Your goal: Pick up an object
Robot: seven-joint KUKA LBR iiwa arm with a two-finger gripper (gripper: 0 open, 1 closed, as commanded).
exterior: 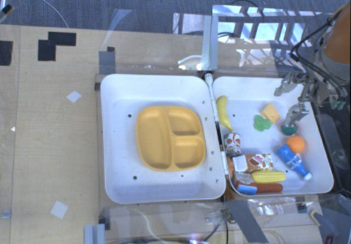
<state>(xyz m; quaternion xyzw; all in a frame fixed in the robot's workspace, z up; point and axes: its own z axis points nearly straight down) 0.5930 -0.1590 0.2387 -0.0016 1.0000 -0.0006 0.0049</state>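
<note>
Two white bins sit side by side on the bench. The left bin carries a yellow divided plate, lying flat near its middle, three compartments facing up.

Over to the right bin, where the pickable objects are gathered. A yellow banana lies along the left wall, running far to near. Just nearer than it sits a small can with a red and white label. Toward the middle of the bin there is a tan wedge, perhaps cheese, and just beside it to the near-left a green toy. An orange ball rests on the right side, touching or nearly touching a blue bottle that lies tilted toward the near-right corner. Along the near wall: a printed snack box, a yellow corn cob and a red sausage just nearer than it, with a small blue piece at the sausage's left end.

The arm reaches in from the right, and the claw hangs low over the right side of that bin, just beyond the orange ball and right of the cheese wedge. A teal-green tip shows at its lower end. Whether the claw is spread or closed, I cannot tell, and nothing visibly sits in its grasp.
</note>
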